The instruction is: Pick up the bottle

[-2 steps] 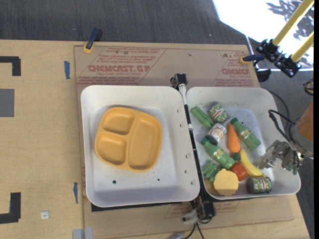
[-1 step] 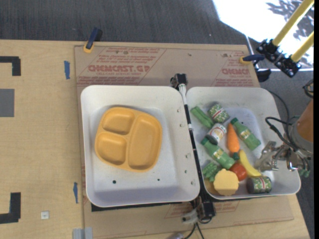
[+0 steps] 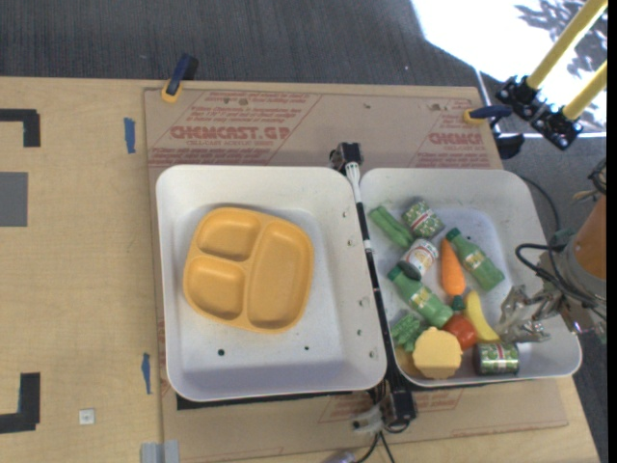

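**Gripper low at the right bin's right edge, bottles untouched**

Two shallow white bins are seen side by side on the bench. The left bin [image 3: 183, 258] carries a yellow divided tray [image 3: 249, 268] near its middle, with three compartments facing up.

The right bin [image 3: 521, 201] is crowded with toy groceries. A green bottle [image 3: 475, 259] with an orange cap is found right of the bin's centre, lying tilted, with an orange carrot [image 3: 452, 269] just beside it on its left. A second green bottle [image 3: 420, 299] with a pale label lies toward the bin's left wall, below a small white jar [image 3: 419, 256]. A green can [image 3: 421, 216] and a green pepper-like piece [image 3: 388, 226] are placed near the far left corner. A banana [image 3: 480, 316] and a red piece [image 3: 462, 331] lie near the middle of the near half. A yellow block [image 3: 437, 352] rests at the near edge, and a green can [image 3: 497, 358] lies on its side in the near right corner.

The gripper [image 3: 525, 314] is seen low at the bin's right edge, just above the lying can and right of the banana. Its metal fingers appear spread apart, and nothing is seen between them. Both bottles lie apart from it, toward the bin's centre and left.
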